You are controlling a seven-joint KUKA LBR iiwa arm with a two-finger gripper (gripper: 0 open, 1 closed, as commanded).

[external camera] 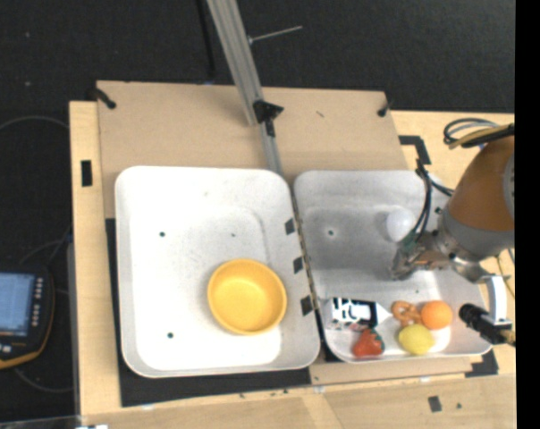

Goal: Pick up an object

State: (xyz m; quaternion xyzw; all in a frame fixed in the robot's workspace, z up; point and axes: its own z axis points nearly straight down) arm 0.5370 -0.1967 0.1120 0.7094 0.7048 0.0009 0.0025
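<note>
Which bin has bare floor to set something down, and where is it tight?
Left bin: bare all around the yellow bowl, widest toward its far edge. Right bin: far half bare up to the claw. Crowded along its near edge: strawberry, lemon, orange.

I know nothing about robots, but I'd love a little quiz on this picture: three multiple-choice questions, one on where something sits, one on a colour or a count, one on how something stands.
1. Where is the round yellow bowl?
A. left white bin
B. right white bin
C. on the bare bench

2. What colour is the strawberry-like fruit in the right bin's near edge?
A. blue
B. red
C. white

3. How does the bowl stand?
A. upside down
B. on its side
C. upright, open side up

Answers:
1 A, it rests in the left bin, near the front.
2 B, it is red, beside the yellow lemon-like fruit and the orange ball-shaped fruit.
3 C, its hollow inside faces the camera.
</note>
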